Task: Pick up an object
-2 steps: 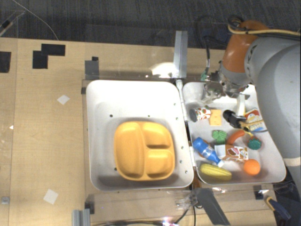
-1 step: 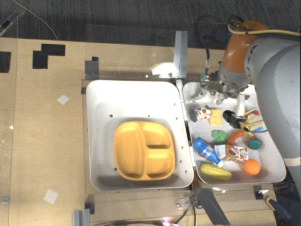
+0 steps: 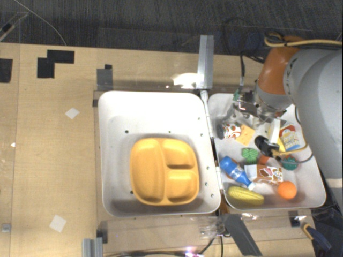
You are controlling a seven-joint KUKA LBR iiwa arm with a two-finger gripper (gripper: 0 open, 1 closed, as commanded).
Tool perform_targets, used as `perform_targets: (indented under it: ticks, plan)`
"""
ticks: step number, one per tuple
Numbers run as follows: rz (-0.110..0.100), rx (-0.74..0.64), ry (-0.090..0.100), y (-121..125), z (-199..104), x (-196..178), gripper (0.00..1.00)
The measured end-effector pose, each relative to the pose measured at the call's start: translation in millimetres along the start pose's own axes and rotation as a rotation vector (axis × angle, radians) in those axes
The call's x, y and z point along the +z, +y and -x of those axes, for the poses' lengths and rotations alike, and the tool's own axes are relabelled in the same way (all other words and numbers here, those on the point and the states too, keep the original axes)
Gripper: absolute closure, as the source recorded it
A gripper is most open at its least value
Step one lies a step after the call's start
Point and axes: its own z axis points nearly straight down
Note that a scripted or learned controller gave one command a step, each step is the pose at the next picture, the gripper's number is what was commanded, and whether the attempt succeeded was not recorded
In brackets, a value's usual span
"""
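Observation:
My gripper point(image 3: 245, 110) hangs low over the back of the right bin point(image 3: 311, 197), below the orange wrist band point(image 3: 274, 68). Right under and in front of it lie a small red-and-white carton point(image 3: 230, 130) and a yellow wedge point(image 3: 245, 135). Further forward sit a green piece point(image 3: 250, 154), a blue bottle point(image 3: 235, 170), a corn cob point(image 3: 245, 195), an orange ball point(image 3: 287, 190), a printed packet point(image 3: 270, 173) and a yellow-labelled pouch point(image 3: 291, 138). The arm hides part of the bin's back right corner.
The left bin point(image 3: 115, 122) holds a yellow divided plate point(image 3: 163, 170). A metal post point(image 3: 206, 63) stands at the back between the bins. The divider wall point(image 3: 210, 143) lies close to the left of the gripper.

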Motion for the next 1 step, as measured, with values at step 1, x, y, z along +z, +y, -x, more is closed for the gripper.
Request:
perform_targets:
  ticks: [1]
  plan:
    - [0.007,0.123,0.005,7.5,-64.8,-104.6,0.00]
